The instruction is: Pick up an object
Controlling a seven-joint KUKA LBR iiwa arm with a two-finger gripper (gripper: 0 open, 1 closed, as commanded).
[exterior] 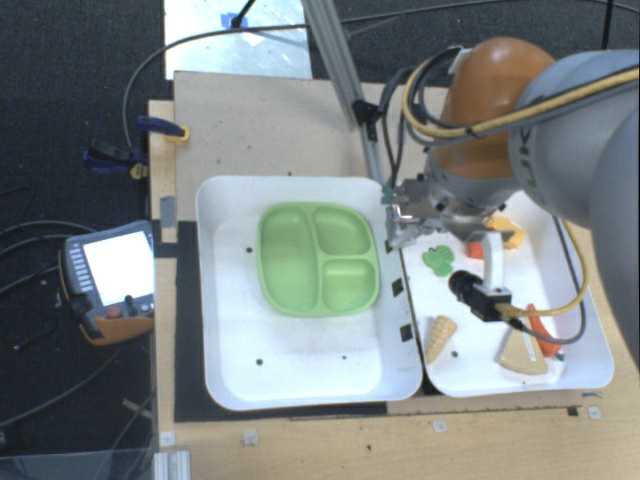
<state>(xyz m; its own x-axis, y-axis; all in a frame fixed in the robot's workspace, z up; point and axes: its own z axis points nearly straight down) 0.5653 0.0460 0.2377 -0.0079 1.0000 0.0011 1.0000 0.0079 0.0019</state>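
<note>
A smooth green sectioned plate (320, 258) lies in the left bin (215, 368), left of the gripper (420, 223). The grey arm (580, 138) bends down over the right bin (470, 373); whether the gripper is open, I cannot tell. Just below it sits a knobbly green piece (437, 260), with a ridged cone (440, 336) lower and a tan wedge (522, 353) to the right.

**Occlusions near the claw**

Arm (575, 138) runs off the right edge and covers the far right corner of the right bin (472, 370). Claw (430, 226) mostly buried under the wrist. Just right of it: yellow-orange item (507, 234), half under the arm, shape unclear. Red piece (477, 251) next to that, partly covered, can't ID. Further right and nearer the camera: orange-red stick (541, 330) overlaps a tan wedge (520, 356); can't tell which is on top. Well left, dark specks (259, 361) in the left bin (230, 338): too small to ID.
</note>
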